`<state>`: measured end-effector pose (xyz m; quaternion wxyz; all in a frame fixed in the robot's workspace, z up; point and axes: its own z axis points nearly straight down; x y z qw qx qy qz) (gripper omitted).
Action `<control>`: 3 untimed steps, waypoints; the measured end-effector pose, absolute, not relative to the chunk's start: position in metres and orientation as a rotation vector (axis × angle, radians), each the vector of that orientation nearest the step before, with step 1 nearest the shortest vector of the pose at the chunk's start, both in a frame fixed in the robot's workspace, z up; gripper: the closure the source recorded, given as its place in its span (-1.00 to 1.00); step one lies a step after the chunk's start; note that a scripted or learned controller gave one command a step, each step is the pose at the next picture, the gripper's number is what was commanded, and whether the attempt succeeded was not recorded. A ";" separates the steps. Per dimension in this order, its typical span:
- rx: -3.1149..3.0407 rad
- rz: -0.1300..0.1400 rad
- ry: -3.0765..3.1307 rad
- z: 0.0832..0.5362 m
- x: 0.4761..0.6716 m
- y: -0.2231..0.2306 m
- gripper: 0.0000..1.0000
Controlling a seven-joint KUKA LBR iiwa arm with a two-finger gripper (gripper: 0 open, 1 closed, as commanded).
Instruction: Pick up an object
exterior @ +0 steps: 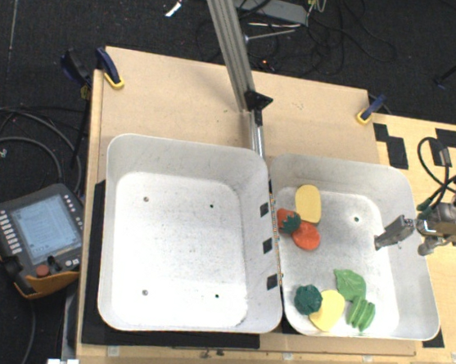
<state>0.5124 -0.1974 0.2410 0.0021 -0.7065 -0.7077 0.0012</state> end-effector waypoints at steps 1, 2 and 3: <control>-2.220 0.000 -2.222 0.243 0.513 -0.197 -1.00; -2.219 0.004 -2.218 0.200 0.513 -0.196 -1.00; -2.220 0.005 -2.216 0.149 0.509 -0.205 -1.00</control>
